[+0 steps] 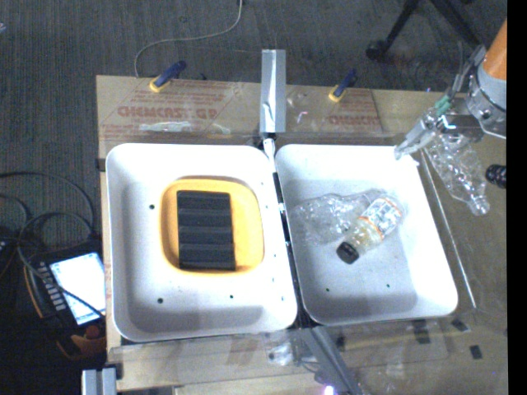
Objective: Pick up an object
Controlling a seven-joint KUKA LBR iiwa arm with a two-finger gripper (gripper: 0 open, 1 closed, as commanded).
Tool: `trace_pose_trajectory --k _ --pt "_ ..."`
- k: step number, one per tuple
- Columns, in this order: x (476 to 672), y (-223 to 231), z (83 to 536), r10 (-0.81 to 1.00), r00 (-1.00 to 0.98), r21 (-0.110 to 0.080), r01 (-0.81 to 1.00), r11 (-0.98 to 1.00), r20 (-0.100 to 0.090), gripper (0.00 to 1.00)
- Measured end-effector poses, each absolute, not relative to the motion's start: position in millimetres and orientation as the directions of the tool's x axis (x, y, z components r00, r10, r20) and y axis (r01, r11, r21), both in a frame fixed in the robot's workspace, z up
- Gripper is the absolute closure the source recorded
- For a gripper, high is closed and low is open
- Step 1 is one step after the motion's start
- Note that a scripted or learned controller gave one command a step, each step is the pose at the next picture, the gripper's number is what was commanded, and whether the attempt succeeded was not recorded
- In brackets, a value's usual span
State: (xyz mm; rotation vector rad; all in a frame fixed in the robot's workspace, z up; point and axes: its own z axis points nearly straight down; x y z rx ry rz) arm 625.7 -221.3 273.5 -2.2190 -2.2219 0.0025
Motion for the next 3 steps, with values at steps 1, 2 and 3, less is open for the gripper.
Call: trace_pose_trajectory --k 1,2,3 --pt "625.7 -221.3 273.5 1.000 -0.001 -0.002 1.000 0.001 0.000 0.00" --pt "579.2 -219.3 120.5 0.999 -0.039 -0.003 0.999 0.039 0.004 0.00" --pt "517.1 -210.8 93.4 0.976 -0.216 0.021 0.976 0.216 -0.008 0.00"
